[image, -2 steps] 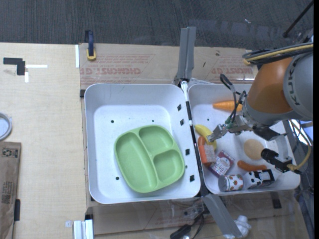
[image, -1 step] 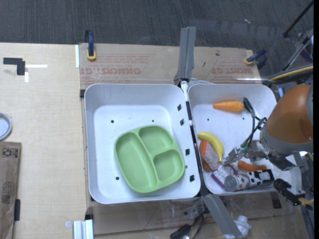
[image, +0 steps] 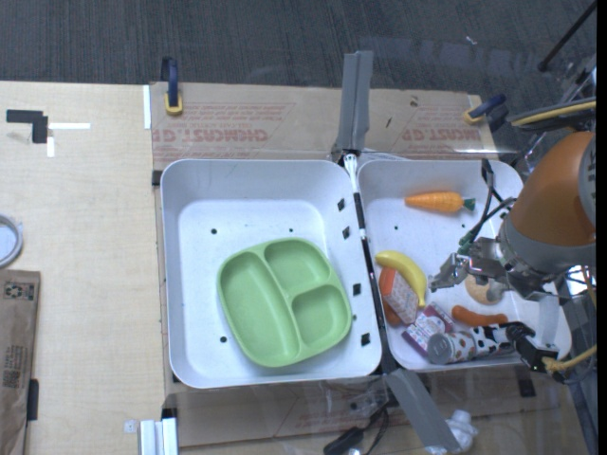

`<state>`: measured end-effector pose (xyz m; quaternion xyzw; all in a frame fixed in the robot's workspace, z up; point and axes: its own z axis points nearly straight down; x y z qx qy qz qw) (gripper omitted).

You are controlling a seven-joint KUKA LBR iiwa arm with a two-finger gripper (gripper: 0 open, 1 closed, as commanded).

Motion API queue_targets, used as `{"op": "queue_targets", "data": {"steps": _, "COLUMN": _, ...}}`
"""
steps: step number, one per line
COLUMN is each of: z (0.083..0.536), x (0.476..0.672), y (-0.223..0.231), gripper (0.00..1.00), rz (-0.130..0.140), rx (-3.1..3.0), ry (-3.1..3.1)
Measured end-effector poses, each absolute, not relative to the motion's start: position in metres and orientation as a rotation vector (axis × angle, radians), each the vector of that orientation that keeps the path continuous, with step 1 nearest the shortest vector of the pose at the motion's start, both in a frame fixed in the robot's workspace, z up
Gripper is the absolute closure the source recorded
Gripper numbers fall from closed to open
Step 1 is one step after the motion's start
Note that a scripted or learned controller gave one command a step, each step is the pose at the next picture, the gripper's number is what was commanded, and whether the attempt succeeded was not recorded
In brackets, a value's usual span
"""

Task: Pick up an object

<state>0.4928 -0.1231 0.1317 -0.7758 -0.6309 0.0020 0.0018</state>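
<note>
bins (image: pixel 180 254): white plastic, smooth, slight sheen | plate (image: pixel 285 301): green plastic, matt | table (image: pixel 76 216): pale wood grain, matt | cardboard (image: pixel 256 121): brown, printed, dull | banana (image: pixel 406 271), carrot (image: pixel 436 201): smooth plastic look | arm (image: pixel 555 202): glossy orange band

The left bin (image: pixel 180 254) has open floor along its back and left side; the green divided plate (image: pixel 285 300) fills its front middle. In the right bin (image: pixel 379 197), the back is open except for a carrot (image: pixel 435 201) near the rear wall. The front is crowded: a banana (image: pixel 403 271), a packet (image: pixel 402 299), a can (image: pixel 446 347) and a small sausage (image: pixel 478 317) lie close together, with the arm (image: pixel 555 207) overhanging the right side.
</note>
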Motion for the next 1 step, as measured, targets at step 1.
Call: {"op": "queue_targets", "data": {"steps": 1, "z": 0.1328, "x": 0.5289, "y": -0.1251, "gripper": 0.00, "rz": 0.008, "rx": -2.378, "ry": -2.046}}
